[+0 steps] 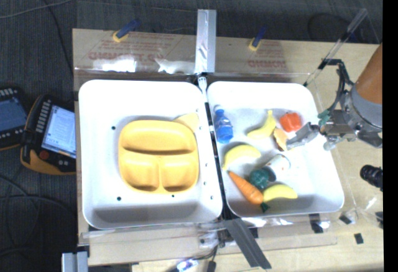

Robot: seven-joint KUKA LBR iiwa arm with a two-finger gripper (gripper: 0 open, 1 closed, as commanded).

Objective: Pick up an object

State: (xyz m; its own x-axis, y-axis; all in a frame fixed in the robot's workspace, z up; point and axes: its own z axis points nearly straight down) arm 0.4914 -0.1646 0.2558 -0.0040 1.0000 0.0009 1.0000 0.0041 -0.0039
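Arm comes in from the right, low over the right bin (pixel 323 159); gripper (pixel 301 136) sits above the bin's far-right area, just beside the orange-red piece (pixel 290 121). Can't tell the gripper's state, nothing visibly held. Pink lettering on the far board (pixel 143 50) is too blurred to read. Right bin count: one blue bottle (pixel 222 126), three yellow banana-like pieces (pixel 262 126), one carrot (pixel 246 187), one dark green item (pixel 262 177). Left bin (pixel 93 140): one yellow divided tray (pixel 159 155).
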